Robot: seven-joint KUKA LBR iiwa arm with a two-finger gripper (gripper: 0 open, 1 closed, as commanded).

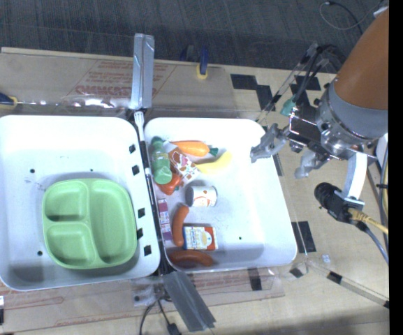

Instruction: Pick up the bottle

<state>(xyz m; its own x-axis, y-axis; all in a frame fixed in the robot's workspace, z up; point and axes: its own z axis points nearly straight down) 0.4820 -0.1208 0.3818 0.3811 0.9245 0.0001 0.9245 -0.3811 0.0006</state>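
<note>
1. I hold the gripper (283,157) over the right rim of the right bin (257,208), its two fingers spread apart with nothing between them, well apart from the toys heaped at the bin's left side.
2. The bottle (160,160), green and clear, lies against the bin's left wall beside the divider, its green cap toward the far end.
3. A carrot (191,147) and a banana (215,161) lie just to its right, a red-and-white packet (181,166) overlaps its lower half, and a small can (201,196) lies nearer me.
4. To do this well, I judge the arm must travel left across the bin and come down over the bottle's upper half, the part that lies clearest.
5. I would set the fingers across the bottle's width; the wall-side finger has little room, and a snag on the wall is the risk.
6. The left bin (19,145) holds a green divided tray (88,223) and plays no part.
</note>
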